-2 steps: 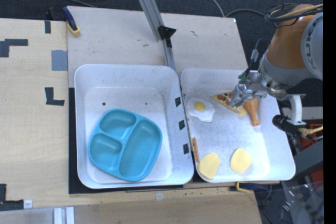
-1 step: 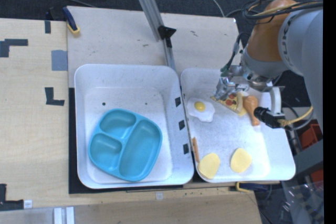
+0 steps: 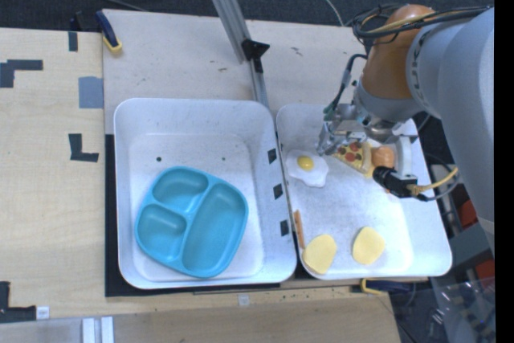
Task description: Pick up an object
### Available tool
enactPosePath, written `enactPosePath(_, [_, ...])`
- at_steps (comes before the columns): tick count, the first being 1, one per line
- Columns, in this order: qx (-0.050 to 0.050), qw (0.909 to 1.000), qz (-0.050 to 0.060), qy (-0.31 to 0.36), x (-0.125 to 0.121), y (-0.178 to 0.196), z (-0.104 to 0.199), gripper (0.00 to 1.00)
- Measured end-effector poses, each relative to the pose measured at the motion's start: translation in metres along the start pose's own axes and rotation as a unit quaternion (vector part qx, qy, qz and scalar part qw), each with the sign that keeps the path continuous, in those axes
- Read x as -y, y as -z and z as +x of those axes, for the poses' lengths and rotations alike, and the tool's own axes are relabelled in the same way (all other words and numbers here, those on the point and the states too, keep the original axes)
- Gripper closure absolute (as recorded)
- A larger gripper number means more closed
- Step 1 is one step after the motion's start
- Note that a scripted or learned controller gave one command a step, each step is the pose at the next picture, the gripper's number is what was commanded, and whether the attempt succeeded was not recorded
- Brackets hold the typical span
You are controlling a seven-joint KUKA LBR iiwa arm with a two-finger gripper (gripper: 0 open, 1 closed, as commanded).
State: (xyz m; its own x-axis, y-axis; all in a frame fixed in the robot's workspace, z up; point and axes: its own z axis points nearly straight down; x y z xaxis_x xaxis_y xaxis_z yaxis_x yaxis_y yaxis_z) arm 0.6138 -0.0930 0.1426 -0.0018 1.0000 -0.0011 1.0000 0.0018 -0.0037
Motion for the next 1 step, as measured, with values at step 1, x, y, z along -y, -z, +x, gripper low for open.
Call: enactPosePath(1, [-0.001, 1.0000, -0.002, -0.003, 0.0658, -0.0543, -0.0244, 1.00])
